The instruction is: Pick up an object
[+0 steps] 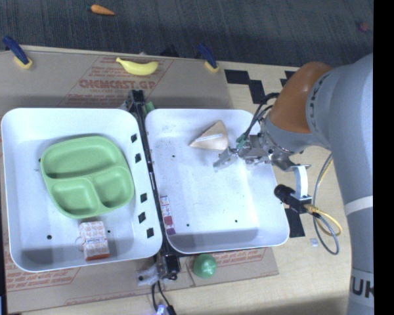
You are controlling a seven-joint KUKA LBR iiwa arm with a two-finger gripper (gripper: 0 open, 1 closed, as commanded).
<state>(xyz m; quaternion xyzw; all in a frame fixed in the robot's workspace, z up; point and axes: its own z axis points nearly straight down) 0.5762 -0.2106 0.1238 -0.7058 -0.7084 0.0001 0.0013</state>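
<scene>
Camera view: gripper (227,159) low in right bin (184,231), near its upper right corner, arm coming in from right. Jaw gap too small/blurred to read, can't tell open or closed. Tan wedge obj (211,138) lies just beside fingertips, up-left; contact unclear, not seen between fingers. Left bin (16,176) has green divided tray (87,174) and small carton (94,239) near front edge.

grey two-finger gripper (224,161): fingers too small and blurred to read their gap | grey arm with orange band (328,110): cut off right of gripper | small printed carton (94,239): label unreadable
</scene>
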